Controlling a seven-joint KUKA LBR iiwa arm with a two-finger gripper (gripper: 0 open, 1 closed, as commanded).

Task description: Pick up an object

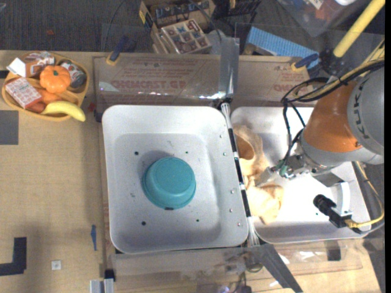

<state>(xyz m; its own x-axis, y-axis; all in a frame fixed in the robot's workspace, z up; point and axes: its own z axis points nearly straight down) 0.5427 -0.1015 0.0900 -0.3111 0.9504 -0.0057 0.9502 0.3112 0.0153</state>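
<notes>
The arm (pixel 360 121) comes in over the right bin (pixel 302 209) from the right. Its fat grey body with the orange band bends downward and leftward, so the wrist slopes toward the bin's left half. The gripper (pixel 267 176) sits low at the end of that slope, pointing left. It is right in among a heap of tan lumps (pixel 267 201) piled along the bin's left wall. From where I stand I cannot tell whether it is spread wide or pinched in, or whether it has hold of anything.

The heap looks soft and crumpled. It is pale cream at the near end and a warmer orange-brown at the far end, with no crisp edges. The bin itself is smooth, glossy white plastic, shallow, with rounded corners.

The left bin (pixel 122 127) is the same sort of tray, its floor dotted with small dark specks. A teal bowl (pixel 170 182) lies upside down near its middle. It is round, matte and plain, well apart from the gripper.

On the pale wooden bench (pixel 49 182) to the far left is a yellow dish (pixel 11 95). It holds toy food, including an orange pumpkin (pixel 55 78) and a banana (pixel 65 109) over its rim.
</notes>
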